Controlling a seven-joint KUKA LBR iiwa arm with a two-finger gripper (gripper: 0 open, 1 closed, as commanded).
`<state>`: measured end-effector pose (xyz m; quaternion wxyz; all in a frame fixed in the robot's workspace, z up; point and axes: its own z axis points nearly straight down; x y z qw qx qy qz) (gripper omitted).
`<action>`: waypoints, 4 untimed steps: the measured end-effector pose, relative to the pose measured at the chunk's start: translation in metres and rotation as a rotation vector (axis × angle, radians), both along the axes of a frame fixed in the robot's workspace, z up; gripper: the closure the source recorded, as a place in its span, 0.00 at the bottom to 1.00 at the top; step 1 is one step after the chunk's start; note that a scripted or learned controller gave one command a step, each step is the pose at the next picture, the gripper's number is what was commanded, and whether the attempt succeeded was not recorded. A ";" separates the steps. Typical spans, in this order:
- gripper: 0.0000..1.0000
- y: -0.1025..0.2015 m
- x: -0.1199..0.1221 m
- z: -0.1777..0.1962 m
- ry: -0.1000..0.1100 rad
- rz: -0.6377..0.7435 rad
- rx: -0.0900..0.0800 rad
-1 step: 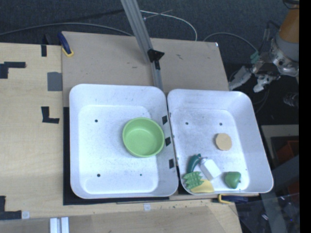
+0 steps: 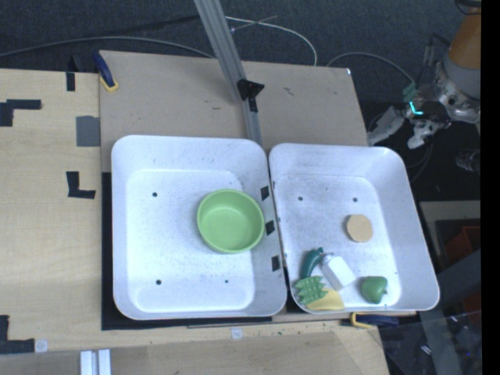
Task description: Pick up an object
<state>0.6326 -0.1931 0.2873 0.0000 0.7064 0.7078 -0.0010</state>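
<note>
My gripper (image 2: 402, 130) hangs off the bench past the far right corner of the right bin (image 2: 391, 170), open, with nothing between its fingers. A green bowl (image 2: 230, 221) sits in the middle of the left bin (image 2: 141, 170). In the right bin a tan round disc (image 2: 359, 228) lies alone toward the right. Clustered at that bin's near edge are a white block (image 2: 338, 272), a dark green piece (image 2: 312, 261), a light green ridged piece (image 2: 310, 290), a yellow piece (image 2: 330, 302) and a rounded green object (image 2: 374, 288).
A grey pole (image 2: 223, 41) slants down from the top to a black clamp (image 2: 249, 90) just behind the seam between the bins. Cables (image 2: 297, 37) lie on the dark floor behind the bench. A blue and yellow clip (image 2: 105, 70) sits at the board's far left corner.
</note>
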 end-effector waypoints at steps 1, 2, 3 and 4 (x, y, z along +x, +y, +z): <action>0.00 0.001 0.007 -0.061 0.006 0.000 0.002; 0.00 0.011 0.009 -0.119 0.006 0.000 0.002; 0.00 0.017 0.005 -0.166 0.005 -0.001 0.001; 1.00 0.017 0.007 -0.152 0.001 0.001 0.000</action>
